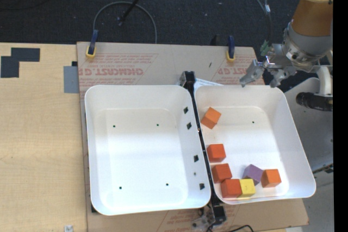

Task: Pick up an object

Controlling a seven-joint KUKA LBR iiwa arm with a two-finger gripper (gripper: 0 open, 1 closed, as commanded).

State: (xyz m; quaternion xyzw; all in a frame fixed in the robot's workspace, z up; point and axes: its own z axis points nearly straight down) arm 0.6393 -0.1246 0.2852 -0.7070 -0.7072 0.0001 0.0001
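The right bin (283, 117) holds several small blocks. An orange cube (211, 117) lies alone near its far left. Two red-orange cubes (216, 152) (221, 172) sit along the left wall. At the near edge are another red-orange cube (231, 187), a yellow cube (247, 187), a purple block (253, 173) and an orange cube (271, 177). My gripper (259, 76) hangs above the bin's far rim, apart from all the blocks. It is open, with nothing between its fingers.
The left bin (136, 149) adjoins the right one along a black-clipped seam (193, 133). Both rest on cardboard (141, 65) held by two clamps (91, 49) (230, 51). Cables cross the dark floor behind. A wooden bench top (38, 144) lies to the left.
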